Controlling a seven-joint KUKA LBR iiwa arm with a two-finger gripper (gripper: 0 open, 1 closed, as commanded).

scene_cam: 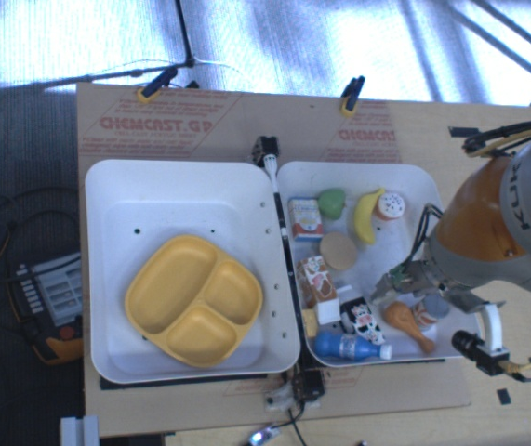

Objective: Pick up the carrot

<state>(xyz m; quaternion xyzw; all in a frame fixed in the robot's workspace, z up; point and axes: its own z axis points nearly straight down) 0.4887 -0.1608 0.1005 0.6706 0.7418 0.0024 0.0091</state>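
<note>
A small orange piece [424, 317] that looks like the carrot lies in the right bin [414, 177] near its front right corner, mostly hidden under the arm. It touches a tan drumstick-shaped toy [406, 325]. My gripper [398, 280] hangs low over the bin just left of and behind the orange piece, beneath the grey and orange wrist [484, 221]. I see nothing held in it.
The right bin also holds a banana [367, 216], a green toy [332, 202], a small carton [305, 217], a tan disc [338, 249], a snack pack [318, 282], a cow-patterned toy [359, 321] and a blue bottle [347, 347]. A yellow divided plate [194, 298] lies in the left bin [116, 193].
</note>
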